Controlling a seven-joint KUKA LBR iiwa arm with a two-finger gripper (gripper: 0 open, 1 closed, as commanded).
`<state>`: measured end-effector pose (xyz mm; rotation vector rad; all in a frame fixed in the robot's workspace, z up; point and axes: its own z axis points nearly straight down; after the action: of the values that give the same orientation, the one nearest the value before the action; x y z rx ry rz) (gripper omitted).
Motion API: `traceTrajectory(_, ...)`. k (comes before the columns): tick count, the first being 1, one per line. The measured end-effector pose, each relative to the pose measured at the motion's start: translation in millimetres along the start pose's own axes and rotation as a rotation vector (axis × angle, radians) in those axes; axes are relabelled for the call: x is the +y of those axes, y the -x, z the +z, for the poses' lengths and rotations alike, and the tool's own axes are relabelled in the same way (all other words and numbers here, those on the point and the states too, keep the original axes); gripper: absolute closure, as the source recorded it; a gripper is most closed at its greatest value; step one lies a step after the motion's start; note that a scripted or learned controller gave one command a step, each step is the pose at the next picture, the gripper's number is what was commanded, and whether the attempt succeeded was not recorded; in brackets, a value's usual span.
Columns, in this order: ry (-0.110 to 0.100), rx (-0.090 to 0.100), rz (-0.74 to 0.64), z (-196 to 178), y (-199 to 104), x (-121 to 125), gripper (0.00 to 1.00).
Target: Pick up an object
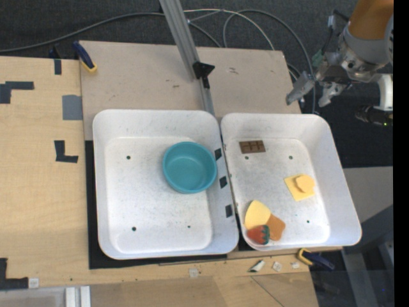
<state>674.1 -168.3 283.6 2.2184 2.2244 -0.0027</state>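
Note:
My gripper [313, 93] hangs above the bench just past the far right corner of the right bin [332, 139], its two fingers spread apart with nothing between them. In the right bin lie a small brown chocolate-like bar [252, 147] near the far left, a yellow cheese-like piece [300, 187] at the right, and a cluster at the near left: a yellow piece [257, 213], an orange piece [276, 226] and a red piece [258, 235]. A teal bowl [189, 166] sits upright in the left bin [115, 171].
A grey metal pole [185, 37] slants across the back of the bench to a black clamp [203, 70] by the bins' far edge. Cables trail over the dark floor behind. A blue and yellow clamp [84, 56] grips the board's far left corner.

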Motion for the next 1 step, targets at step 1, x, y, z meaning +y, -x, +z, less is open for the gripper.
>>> traceTrajectory(1,-0.001,0.0,0.0,0.0,0.1,-0.1,0.0)
